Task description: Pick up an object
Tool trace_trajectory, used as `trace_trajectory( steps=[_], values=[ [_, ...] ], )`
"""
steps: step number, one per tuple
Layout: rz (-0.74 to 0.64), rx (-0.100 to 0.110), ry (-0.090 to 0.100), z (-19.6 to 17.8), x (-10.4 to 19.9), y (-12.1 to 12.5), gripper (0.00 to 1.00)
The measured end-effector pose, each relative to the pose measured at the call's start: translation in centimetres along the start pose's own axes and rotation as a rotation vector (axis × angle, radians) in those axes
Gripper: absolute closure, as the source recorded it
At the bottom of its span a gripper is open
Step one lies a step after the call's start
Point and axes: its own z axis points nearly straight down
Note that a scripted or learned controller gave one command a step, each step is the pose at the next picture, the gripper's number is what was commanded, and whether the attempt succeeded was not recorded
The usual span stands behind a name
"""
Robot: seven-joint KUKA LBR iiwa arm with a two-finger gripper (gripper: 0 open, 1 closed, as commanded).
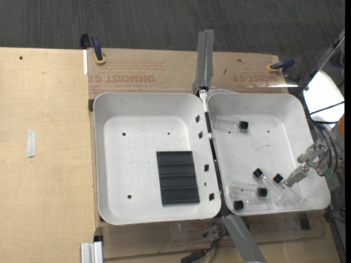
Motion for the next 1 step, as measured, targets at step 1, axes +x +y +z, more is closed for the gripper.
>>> trace_trajectory(
  steps=[1],
  values=[
    [-0.053,0.000,0.001,1.10,0.02,0.01,0.00]
  ],
)
